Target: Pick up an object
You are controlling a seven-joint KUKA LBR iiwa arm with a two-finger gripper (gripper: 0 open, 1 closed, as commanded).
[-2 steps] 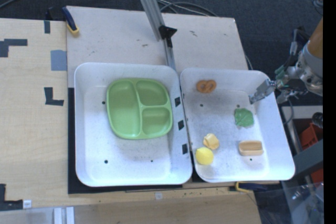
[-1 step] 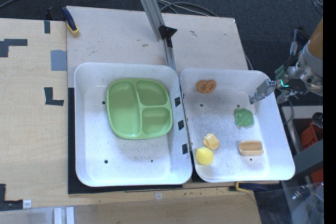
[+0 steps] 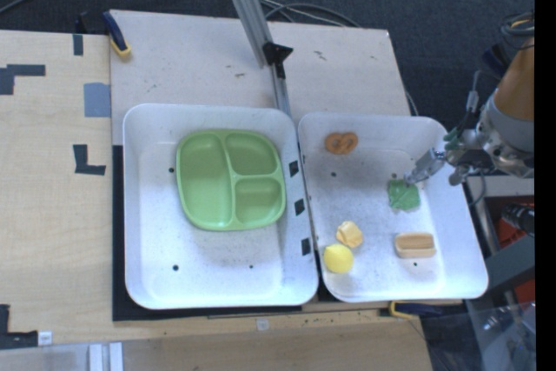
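Reaching was the step in hand: the gripper (image 3: 415, 176) had its tip slanted down over the right bin (image 3: 382, 128), at the upper edge of a crumpled green object (image 3: 403, 195) that lay toward the bin's right side. Whether the gripper was open or closed could not be told from this view, since its tip was small and dark against the bin floor, and nothing could be seen held in it. The green object appeared to rest on the bin floor, just beside or perhaps touching the gripper, so the pick looked not yet made. Other candidates lay in the same bin: an orange-brown ring-shaped piece (image 3: 341, 142) at the far side, a small yellow lump (image 3: 349, 234) and a yellow ball (image 3: 338, 258) near the front left, and a tan bun-like piece (image 3: 414, 245) near the front right, well apart from the green one. The left bin (image 3: 148, 187) carried a green divided plate (image 3: 231, 179). By my judgement, the next move called for settling squarely over the green object, closing firmly on it, and lifting straight up; being soft and crumpled, it would probably deform in the grip, and a hold on its edge alone could slip as the arm (image 3: 512, 113) rose from the worktop (image 3: 52, 143).
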